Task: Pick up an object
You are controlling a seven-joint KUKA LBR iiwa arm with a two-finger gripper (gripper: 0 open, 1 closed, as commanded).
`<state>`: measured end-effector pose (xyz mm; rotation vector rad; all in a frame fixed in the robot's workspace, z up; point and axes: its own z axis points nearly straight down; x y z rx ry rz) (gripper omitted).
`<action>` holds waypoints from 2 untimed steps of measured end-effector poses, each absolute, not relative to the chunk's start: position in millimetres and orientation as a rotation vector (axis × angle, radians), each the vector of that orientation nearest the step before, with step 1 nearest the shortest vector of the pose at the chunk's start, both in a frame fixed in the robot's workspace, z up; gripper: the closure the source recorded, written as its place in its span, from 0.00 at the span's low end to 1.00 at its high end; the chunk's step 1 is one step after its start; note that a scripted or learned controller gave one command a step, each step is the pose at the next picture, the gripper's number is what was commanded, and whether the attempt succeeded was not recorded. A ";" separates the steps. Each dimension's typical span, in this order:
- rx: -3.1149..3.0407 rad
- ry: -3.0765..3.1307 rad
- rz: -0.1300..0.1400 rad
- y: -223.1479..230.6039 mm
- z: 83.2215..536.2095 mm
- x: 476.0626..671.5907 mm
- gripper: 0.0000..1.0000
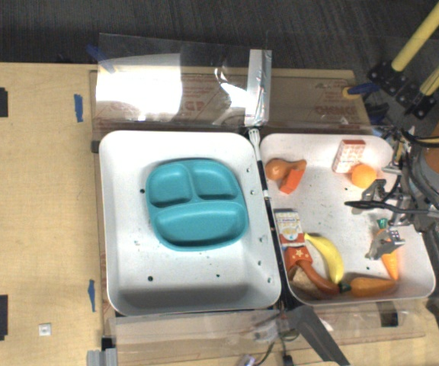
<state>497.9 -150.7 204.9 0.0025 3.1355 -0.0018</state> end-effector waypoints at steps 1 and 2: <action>0.340 3.112 -0.004 -212.8 96.9 483.9 0.00; 0.279 3.111 -0.006 -223.4 89.8 485.3 0.00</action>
